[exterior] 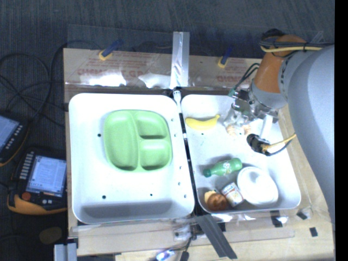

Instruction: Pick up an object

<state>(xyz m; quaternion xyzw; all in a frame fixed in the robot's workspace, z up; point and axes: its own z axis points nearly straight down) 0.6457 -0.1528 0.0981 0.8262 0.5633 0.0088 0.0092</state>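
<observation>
the nearest candidate for the pick looks to me like the banana [202, 122], lying flat near the back of the right bin [283, 165], close to the divider between the two bins. just to its right i see my gripper [237, 123], low over the back of the same bin, beside the banana but not on it as far as i can judge. i cannot tell its state from this angle; the wrist hardware hides the tips, and nothing is visibly held.

further forward in that bin lie a green bottle [223, 167] on its side, a white bowl [257, 186], a small jar [232, 194] and a brown pastry-like item [216, 200] in the front corner. the left bin [87, 194] holds a green divided tray [137, 139].

so i judge the task barely begun: the arm is positioned over the objects, nothing lifted, and the grasp and raise are left to do.

the bottle and jar have labels, but they are too small for me to read. no brand is legible.
</observation>
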